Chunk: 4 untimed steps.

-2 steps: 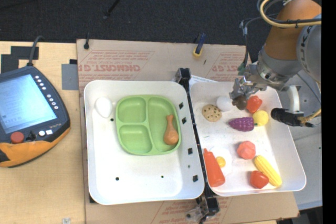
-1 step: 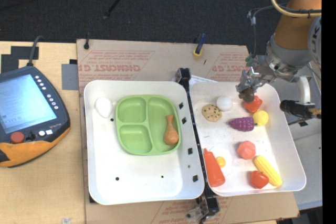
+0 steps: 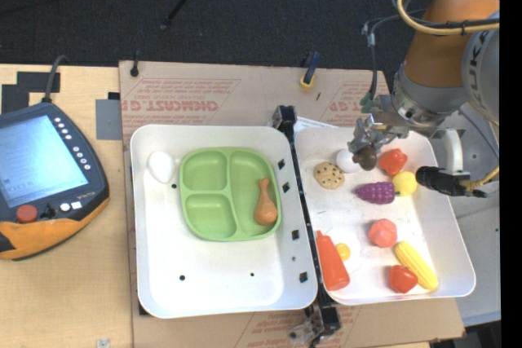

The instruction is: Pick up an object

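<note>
Hovering low over the far part of the right-hand shallow white bin (image 3: pixel 457 257), the tool (image 3: pixel 364 149) is seen among a cluster of toy foods. Whether anything is gripped cannot be told from this slanted view, since the tip is dark and merges with what lies under it. Touching or just beside the tool are a small white egg-shaped piece (image 3: pixel 347 160) and a red plastic pepper-like piece (image 3: pixel 392 161); a round tan cookie with dark chips (image 3: pixel 329 174) lies near, toward the other bin, and a purple bunch of plastic grapes (image 3: pixel 375 192) sits just nearer the camera. A yellow plastic corn cob (image 3: pixel 416 264) lies well apart. The step in hand is judged to be the descent onto a chosen piece. A firm closure on one item alone is called for next, followed by a straight lift; crowding could spoil the grasp.
</note>
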Each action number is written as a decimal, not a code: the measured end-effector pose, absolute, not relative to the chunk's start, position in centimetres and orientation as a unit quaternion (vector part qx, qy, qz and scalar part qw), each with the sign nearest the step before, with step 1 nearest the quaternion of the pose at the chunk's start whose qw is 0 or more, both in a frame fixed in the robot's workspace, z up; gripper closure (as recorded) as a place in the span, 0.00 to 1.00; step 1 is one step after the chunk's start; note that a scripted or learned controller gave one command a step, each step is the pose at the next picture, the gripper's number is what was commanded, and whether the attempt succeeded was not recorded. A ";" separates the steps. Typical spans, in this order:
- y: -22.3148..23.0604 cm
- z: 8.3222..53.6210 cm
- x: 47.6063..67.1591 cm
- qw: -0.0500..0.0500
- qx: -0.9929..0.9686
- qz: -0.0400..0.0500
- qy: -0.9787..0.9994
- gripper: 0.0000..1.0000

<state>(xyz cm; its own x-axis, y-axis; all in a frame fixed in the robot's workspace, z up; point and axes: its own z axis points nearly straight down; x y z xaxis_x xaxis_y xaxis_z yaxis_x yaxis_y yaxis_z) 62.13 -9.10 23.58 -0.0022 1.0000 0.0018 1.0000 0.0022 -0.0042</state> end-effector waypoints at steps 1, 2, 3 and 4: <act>-4.4 22.8 60.3 0.003 -0.706 0.001 -0.708 1.00; -3.2 22.0 61.9 0.001 -0.707 0.001 -0.707 1.00; -3.1 22.4 62.0 0.001 -0.707 0.001 -0.707 1.00; -2.4 22.9 61.2 0.002 -0.706 0.001 -0.708 1.00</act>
